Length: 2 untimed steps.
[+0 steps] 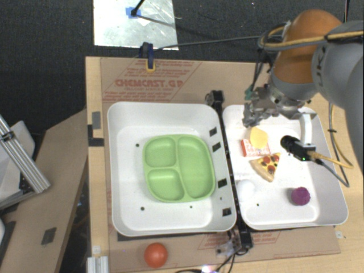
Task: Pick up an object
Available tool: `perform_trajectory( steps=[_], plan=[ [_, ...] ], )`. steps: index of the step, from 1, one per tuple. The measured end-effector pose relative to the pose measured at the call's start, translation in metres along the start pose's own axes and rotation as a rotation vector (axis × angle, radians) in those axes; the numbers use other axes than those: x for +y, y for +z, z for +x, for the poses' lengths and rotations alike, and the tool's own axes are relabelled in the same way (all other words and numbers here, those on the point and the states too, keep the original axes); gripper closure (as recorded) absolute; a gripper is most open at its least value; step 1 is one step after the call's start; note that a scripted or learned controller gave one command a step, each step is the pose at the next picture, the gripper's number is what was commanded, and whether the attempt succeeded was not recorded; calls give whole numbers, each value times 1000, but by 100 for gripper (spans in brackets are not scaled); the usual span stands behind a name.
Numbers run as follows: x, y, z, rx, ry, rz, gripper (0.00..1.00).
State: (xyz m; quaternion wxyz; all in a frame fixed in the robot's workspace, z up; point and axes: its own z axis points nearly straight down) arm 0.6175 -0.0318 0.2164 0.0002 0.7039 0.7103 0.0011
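The right bin (335, 209) holds a yellow rounded piece (259, 136) lying on a red and white packet (250, 149). A toy pizza slice (267, 165) lies just in front of them. A purple ball (300, 195) rests nearer the front right. My gripper (251, 118) hangs over the bin's back left part, just behind and slightly left of the yellow piece. Nothing shows in its grasp. The arm's grey body and orange band (304, 36) rise behind it to the right.
The left bin (122, 152) carries a green divided plate (178, 168). An orange ball (155, 254) sits on the bench in front of the bins. A black fitting with a green light (297, 147) and cables hang over the right bin's middle.
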Motion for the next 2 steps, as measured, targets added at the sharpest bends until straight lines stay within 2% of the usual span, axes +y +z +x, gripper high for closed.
perform_trajectory(
  steps=[1, 2],
  plan=[
    [4, -4, 46, 0, 0, 0, 100],
    [20, -16, 92, 0, 1, -2, 100]
  ],
)
